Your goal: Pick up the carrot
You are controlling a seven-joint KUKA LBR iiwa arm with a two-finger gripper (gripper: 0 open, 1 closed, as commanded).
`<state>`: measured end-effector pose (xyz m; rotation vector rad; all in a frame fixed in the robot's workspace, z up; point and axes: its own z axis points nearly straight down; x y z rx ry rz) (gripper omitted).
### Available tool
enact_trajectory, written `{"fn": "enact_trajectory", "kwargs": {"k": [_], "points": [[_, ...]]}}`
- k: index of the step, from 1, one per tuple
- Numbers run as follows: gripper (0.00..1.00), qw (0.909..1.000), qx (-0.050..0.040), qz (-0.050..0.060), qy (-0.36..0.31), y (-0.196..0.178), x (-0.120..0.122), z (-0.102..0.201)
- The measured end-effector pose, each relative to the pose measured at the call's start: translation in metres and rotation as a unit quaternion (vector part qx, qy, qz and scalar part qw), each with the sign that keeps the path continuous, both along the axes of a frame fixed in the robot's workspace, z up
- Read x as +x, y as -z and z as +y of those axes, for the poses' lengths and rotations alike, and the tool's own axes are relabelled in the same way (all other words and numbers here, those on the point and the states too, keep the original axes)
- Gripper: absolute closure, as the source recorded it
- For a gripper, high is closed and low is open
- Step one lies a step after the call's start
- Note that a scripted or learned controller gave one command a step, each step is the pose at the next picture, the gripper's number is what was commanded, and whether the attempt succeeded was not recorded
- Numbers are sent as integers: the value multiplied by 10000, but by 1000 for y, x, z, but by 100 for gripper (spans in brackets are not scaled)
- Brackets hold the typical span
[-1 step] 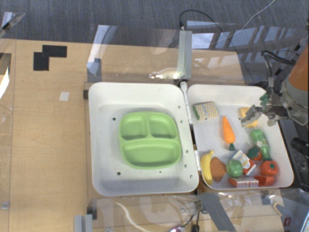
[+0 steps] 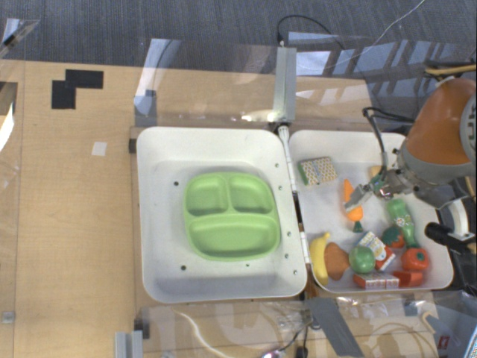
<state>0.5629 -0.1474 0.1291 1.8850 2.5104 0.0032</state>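
The carrot [image 2: 348, 191] is a small orange piece in the upper middle of the right bin [image 2: 332, 144]. More of its orange shows a little lower, at about the bin's centre. My gripper [image 2: 359, 198] reaches in from the right and sits low over the carrot's middle, hiding that part. The view does not tell whether it touches the carrot or hangs just above it. The carrot rests at the bin floor, apart from the other toys.
A green divided plate [image 2: 231, 216] lies in the left bin [image 2: 160, 274]. The right bin also holds a patterned box [image 2: 318, 171], a green bottle [image 2: 400, 216], a banana [image 2: 319, 256], a green apple [image 2: 363, 259], a tomato [image 2: 416, 258] and small red cartons [image 2: 376, 280] along its front.
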Motion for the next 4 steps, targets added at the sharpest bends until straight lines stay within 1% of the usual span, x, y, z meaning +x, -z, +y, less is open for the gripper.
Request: {"fn": "enact_trajectory", "kwargs": {"k": [1, 2, 3, 4], "points": [[0, 9989, 4, -35, 459, 40, -2, -13], [0, 9938, -4, -11, 1112, -30, 18, -23], [0, 9890, -2, -46, 1477, 40, -4, -5], [100, 9893, 9, -75, 1460, 28, -1, -3]]}}
